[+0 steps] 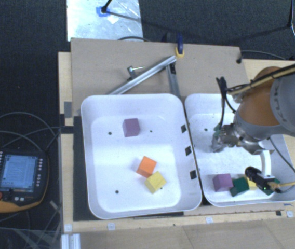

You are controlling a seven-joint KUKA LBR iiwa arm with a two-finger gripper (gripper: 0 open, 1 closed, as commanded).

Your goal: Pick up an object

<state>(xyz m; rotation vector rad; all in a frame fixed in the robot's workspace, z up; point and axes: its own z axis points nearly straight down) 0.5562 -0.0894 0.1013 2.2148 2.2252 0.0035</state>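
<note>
Cubes (223, 181) lie unlifted at lower right – claw (219, 140) hovers above them in the right bin (199, 108), grip state unclear; pick undone.

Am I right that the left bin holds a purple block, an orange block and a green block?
Not quite. The camera view shows the left bin holding a purple block, an orange block and a yellow block, not a green one. The green block lies in the right bin.

Both white bins (93, 154) look like smooth, faintly glossy plastic. The board (204, 69) behind them is matt brown, like cardboard, and a bare metal bar (145, 74) lies across it, shiny.
</note>
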